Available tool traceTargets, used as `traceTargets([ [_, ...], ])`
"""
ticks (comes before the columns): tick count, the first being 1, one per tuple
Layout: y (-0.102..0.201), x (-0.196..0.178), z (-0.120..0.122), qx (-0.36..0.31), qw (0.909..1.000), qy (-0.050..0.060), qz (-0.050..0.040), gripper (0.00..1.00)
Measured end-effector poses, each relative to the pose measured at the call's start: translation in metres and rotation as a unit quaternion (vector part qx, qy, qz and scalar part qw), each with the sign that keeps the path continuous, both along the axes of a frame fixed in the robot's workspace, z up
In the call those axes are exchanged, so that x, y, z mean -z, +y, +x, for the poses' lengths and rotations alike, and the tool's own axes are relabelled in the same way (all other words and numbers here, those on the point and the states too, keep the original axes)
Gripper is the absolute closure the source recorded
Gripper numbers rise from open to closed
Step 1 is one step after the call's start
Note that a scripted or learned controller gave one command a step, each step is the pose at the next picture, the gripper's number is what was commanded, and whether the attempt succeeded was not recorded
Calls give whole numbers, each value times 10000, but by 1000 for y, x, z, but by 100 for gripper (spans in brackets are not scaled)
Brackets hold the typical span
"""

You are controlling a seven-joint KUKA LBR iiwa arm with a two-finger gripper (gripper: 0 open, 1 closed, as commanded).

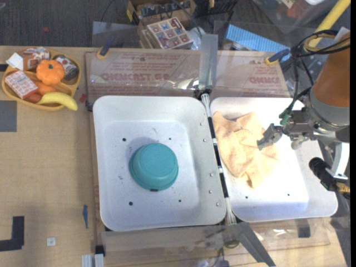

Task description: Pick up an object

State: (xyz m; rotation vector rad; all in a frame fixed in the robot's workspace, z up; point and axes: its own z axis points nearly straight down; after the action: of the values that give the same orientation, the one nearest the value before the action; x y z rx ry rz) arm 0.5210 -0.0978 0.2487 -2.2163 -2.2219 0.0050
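Nearest me, I see a teal bowl lying upside down in the left bin. In the right bin a tan cloth lies crumpled against the left wall. The gripper hangs at the cloth's right edge, low over it; I cannot tell from here how its jaws stand, nor whether it touches the fabric. Further off, at the bench's left corner, a yellow dish holds a banana, a small pumpkin and other toy food.
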Motion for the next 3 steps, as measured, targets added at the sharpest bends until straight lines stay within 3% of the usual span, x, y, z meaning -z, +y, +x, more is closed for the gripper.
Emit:
traceTargets([
  [1,-3,126,14,-609,9981,-6,6,0],
  [2,-10,159,19,-796,9968,-75,7,0],
  [3,-14,151,20,-758,9971,-96,0,100],
])
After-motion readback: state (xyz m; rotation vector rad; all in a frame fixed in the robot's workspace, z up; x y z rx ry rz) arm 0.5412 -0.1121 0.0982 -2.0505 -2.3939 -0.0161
